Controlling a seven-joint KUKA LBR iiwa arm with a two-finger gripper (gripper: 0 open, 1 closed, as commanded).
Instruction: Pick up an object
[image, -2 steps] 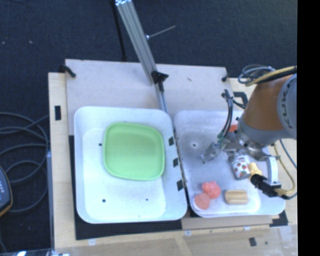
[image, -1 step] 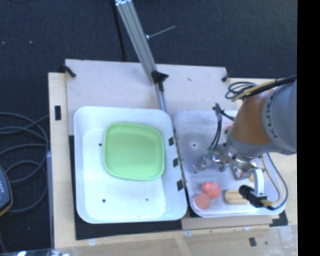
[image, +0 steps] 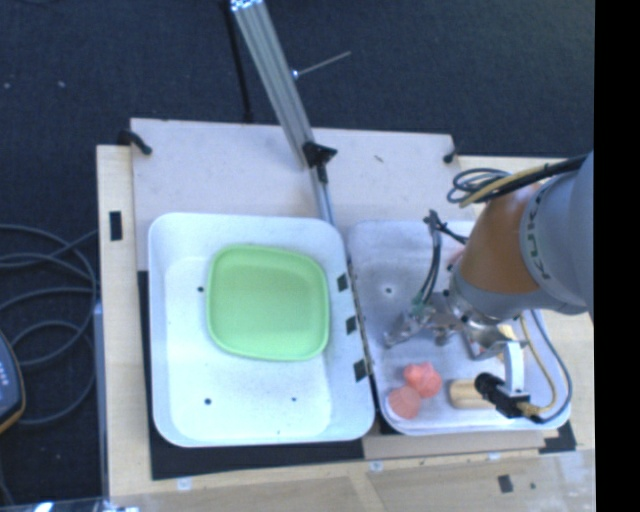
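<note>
Dark carpet (image: 80, 70) surrounds the pale desk (image: 118, 330), which carries two shallow white bins side by side. From my seat at the remote station, the tool (image: 432, 328) sits low over the middle of the right bin (image: 385, 260). The wrist covers it from above, so I cannot tell whether it is spread or pressed together, and I see nothing between its tips.

At 6 o'clock from the tool, near it but apart, an upper pink lump (image: 422, 378) lies on the bin floor. A lower pink lump (image: 404, 402) lies just beside that one, toward 7 o'clock and close to the bin's near rim. At 5 o'clock a tan stub (image: 463, 393) lies on its side, right of the pink pair.

The arm (image: 520, 250) rises away toward 2 o'clock, its orange band above the wrist, and leaves at the view's right.

Out at 9 o'clock, across the seam between the bins, a green plate (image: 268, 303) lies flat in the left bin (image: 180, 300), toward that bin's far half. At 11 o'clock a grey metal pole (image: 285, 90) slants down from the top edge to the gap between the bins. Far out at 9 o'clock, loose cables (image: 40, 280) curl on the carpet.
</note>
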